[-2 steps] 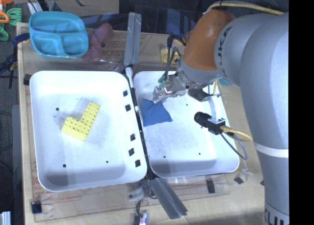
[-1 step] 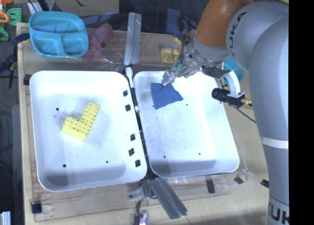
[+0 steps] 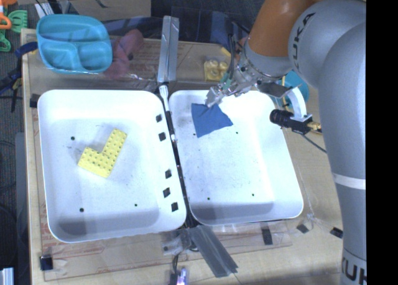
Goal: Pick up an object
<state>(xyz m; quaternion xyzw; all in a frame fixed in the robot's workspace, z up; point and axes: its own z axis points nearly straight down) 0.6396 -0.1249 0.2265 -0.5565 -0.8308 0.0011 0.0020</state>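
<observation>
My gripper [image 3: 215,95] hangs over the far part of the right bin [image 3: 273,178], below the arm's orange band. Its fingertips meet the top corner of a flat blue piece [image 3: 210,120], which looks like a cloth or thin sheet. The piece hangs down and to the left from that pinched corner, so the gripper appears shut on it. I cannot tell whether its lower edge still touches the bin floor. A yellow L-shaped studded brick [image 3: 104,152] lies flat in the middle of the left bin [image 3: 62,215], far from the gripper.
A metal divider with black clips [image 3: 168,153] separates the two bins. Behind them lie a blue compartment tray [image 3: 73,43], a pinkish object [image 3: 127,47] and a small yellow piece [image 3: 215,68]. A black cable fitting [image 3: 289,119] juts from the arm over the right bin's edge.
</observation>
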